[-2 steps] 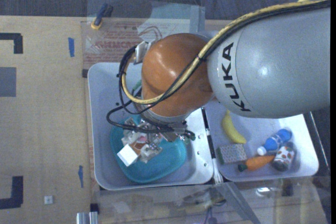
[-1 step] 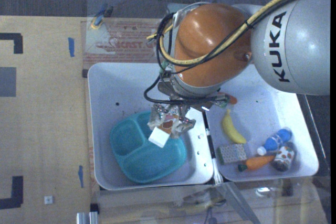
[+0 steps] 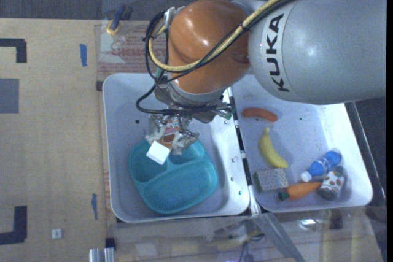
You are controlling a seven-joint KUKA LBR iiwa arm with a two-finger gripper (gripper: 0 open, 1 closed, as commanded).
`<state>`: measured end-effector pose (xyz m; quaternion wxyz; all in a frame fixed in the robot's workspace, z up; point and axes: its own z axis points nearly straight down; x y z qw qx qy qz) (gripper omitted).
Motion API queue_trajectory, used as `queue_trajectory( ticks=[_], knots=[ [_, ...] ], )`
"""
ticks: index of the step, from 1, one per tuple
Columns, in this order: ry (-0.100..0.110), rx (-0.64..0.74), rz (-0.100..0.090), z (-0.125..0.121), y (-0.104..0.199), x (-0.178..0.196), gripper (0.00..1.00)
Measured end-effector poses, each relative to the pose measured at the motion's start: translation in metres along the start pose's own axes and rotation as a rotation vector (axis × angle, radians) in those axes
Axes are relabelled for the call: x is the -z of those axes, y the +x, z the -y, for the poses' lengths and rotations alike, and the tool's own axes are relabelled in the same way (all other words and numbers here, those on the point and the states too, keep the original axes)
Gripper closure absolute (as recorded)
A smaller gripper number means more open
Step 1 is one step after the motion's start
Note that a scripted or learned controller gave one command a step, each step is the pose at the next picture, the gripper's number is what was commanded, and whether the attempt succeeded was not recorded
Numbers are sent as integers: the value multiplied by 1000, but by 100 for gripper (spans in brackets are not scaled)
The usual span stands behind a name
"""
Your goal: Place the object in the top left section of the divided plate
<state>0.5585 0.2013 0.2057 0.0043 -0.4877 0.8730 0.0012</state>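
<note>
A blue divided plate (image 3: 184,184) lies in the front half of the left bin (image 3: 116,132). My gripper (image 3: 171,133) hangs from the orange wrist directly over the plate's back rim. A small white block (image 3: 158,154) sits just below the gripper, tilted, over the plate's top left section. I cannot make out whether the block rests on the plate or hangs from the gripper. The large grey arm hides the back of the left bin.
The right bin (image 3: 350,150) holds a red sausage (image 3: 259,113), a banana (image 3: 271,151), a grey sponge (image 3: 272,179), a carrot (image 3: 301,191), a blue-capped bottle (image 3: 323,164) and a spotted cup (image 3: 332,184). A wooden board (image 3: 49,132) lies left of the bins.
</note>
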Motion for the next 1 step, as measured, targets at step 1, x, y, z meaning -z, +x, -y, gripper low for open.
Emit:
queue_trajectory(
  ticks=[1],
  knots=[
    [0,-2,0,1,1,0,0]
  ],
)
